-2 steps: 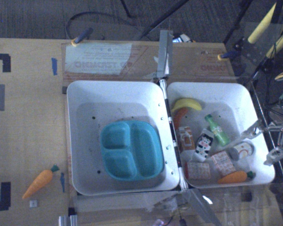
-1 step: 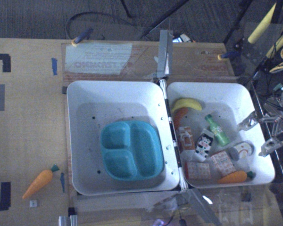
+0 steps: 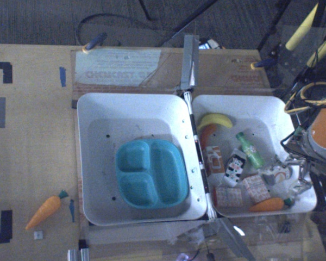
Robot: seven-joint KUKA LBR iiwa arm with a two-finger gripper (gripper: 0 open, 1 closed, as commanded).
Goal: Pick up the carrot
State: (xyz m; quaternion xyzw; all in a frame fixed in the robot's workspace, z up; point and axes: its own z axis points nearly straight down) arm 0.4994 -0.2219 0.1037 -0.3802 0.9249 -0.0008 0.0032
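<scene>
An orange carrot with a green top lies against the front wall of the right bin, near its front right corner. A second carrot lies outside the bins on the wooden bench at the front left. My gripper hangs low over the right bin's right side, just above and slightly right of the carrot in the bin. The arm's orange band shows at the right edge. Nothing is visibly held.
The right bin also holds a banana, a green bottle, a cow-patterned carton, a brown box and cracker packets left of the carrot. A blue divided plate sits in the left bin.
</scene>
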